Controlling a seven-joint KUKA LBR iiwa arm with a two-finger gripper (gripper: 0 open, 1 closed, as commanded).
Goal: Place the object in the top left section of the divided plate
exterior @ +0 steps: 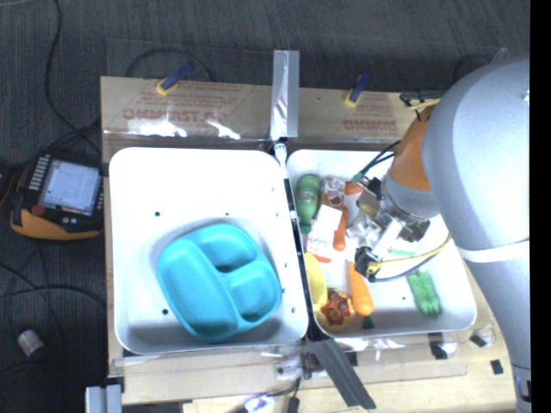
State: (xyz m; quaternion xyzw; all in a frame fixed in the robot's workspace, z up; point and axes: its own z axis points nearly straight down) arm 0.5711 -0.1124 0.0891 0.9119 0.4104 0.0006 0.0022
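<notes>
A light blue divided plate (pixel 219 280) lies in the left bin (pixel 138 188), turned at an angle, and I see nothing in its sections. The gripper (pixel 368 220) is low over the middle of the right bin (pixel 448 312), among the toy foods. Just left of it lie a white and red box (pixel 322 229) and a thin orange piece (pixel 341 229). An orange carrot (pixel 360 292) lies just in front of the gripper. The wrist hides whatever lies under the gripper.
The right bin also holds a green vegetable (pixel 307 194) at its back left, a yellow piece (pixel 315 275), a red and yellow item (pixel 337 307) at the front, and a green pod (pixel 424 292) on the right. The grey arm (pixel 491 170) covers the bin's right side.
</notes>
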